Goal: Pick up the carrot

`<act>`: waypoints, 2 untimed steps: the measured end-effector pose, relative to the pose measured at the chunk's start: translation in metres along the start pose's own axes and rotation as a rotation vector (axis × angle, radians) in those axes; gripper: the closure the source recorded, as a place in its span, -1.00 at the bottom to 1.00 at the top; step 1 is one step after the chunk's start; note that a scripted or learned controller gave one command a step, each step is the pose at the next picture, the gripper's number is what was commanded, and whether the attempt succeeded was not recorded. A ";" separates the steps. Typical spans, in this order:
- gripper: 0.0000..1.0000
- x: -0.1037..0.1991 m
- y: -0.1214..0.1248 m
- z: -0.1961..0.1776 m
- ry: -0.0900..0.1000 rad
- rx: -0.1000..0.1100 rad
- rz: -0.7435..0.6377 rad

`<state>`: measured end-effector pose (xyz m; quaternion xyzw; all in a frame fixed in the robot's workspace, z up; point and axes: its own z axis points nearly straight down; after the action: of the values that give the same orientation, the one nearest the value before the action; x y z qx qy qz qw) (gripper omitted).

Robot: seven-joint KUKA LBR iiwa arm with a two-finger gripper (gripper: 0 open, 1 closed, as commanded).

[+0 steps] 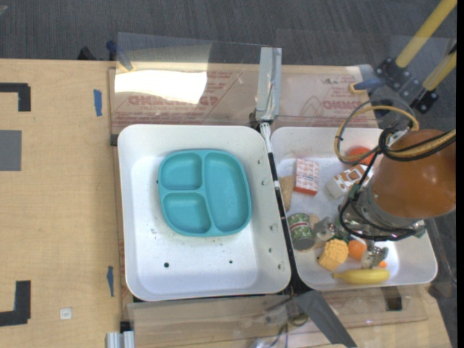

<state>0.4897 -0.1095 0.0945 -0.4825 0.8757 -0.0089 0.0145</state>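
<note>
At the far left the bench (51,194) is pale wood-grain board with black corner marks and bits of blue tape (97,102) on it, and beyond its far edge the floor (217,9) is dark grey carpet. Clear plastic sheeting (174,85) with red print lies along the far side of the bins, catching a bright glare.

The left bin (138,267) holds a teal divided plate (204,192), lying flat near its middle, with a few dark specks scattered on the white floor around it. A metal divider (268,85) stands between the two bins at the far side.

The right bin (420,263) is crowded: a red-and-white carton (307,176) toward the far left, a small tin (301,230) nearer, then a yellow corn cob (333,254), and a banana (365,275) along the near wall. The carrot (356,249) sits just right of the corn, above the banana, partly under the arm. The gripper (371,251) hangs right at it; I can't tell from here whether the fingers are open or closed. The orange band (420,183) of the arm looms over the bin's right half, cables (355,133) looping off it.
</note>
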 end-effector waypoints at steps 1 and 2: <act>1.00 -0.006 -0.001 -0.012 -0.012 0.007 -0.002; 1.00 0.002 -0.016 -0.164 0.006 -0.024 -0.387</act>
<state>0.4964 -0.1194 0.2587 -0.6420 0.7667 -0.0024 0.0040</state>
